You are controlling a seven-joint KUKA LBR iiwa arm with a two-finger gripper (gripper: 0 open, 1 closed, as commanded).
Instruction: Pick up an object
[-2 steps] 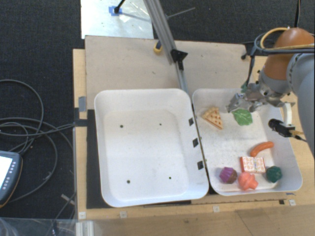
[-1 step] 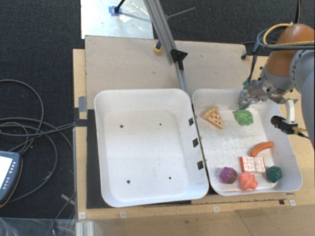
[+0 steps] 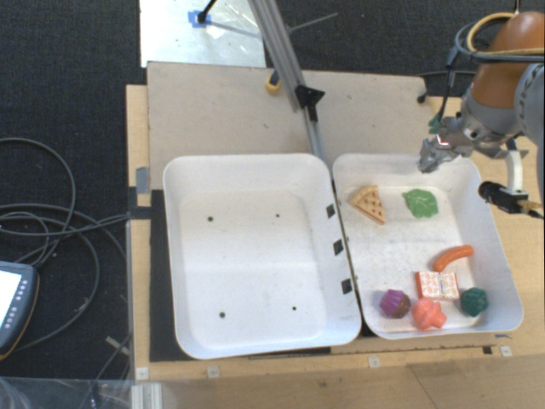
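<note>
Currently, the hand hovers over the far edge of the right bin, at the end of the grey arm with its orange band. Whether the hand is open or closed cannot be determined from this view; nothing is visible in its grip.

All pickable objects lie in the right bin. The green leafy piece sits nearest the hand, just below it. The waffle-patterned wedge lies to the left of that piece and lower-left of the hand. The orange sausage lies further toward the near side. Well apart from the hand, along the near wall, are the purple piece, the pink-and-white block, the salmon-coloured piece and the dark green piece.

The left bin lies well to the left of the hand on the tabletop.
</note>
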